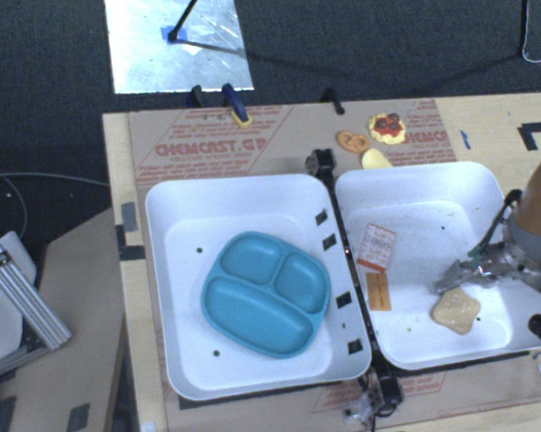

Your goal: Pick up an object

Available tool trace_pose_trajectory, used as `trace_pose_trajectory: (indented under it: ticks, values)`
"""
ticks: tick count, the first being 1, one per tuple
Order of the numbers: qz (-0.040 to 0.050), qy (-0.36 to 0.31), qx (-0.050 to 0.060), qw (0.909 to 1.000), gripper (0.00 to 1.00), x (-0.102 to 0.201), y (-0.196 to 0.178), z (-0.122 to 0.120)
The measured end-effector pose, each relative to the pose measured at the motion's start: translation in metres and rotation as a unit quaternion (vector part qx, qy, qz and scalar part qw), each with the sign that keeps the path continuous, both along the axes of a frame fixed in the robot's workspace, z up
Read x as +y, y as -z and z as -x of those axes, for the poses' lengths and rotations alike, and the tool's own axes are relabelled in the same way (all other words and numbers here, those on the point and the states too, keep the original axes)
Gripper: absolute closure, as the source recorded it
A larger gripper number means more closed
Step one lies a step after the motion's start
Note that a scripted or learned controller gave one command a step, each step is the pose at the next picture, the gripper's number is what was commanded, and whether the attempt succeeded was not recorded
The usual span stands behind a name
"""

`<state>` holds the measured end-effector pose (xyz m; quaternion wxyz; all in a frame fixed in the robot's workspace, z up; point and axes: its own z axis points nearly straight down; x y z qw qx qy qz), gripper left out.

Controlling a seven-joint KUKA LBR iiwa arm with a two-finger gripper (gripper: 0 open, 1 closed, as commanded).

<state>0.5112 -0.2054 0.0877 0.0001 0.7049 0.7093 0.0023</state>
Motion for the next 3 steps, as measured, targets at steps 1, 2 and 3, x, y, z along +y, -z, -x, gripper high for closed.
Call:
trace_pose_trajectory:
  ticks: [1,2,3]
  values:
    - [0.0047,0.002,-0.008,1.0,0.0,-0.001,-0.002,0.019]
    - [0.0043,-0.002,-0.006,1.0,0.0,0.0,0.0,-0.085]
    - [0.0057,-0.001,-0.007,1.0,1.0,-0.002,-0.012,-0.083]
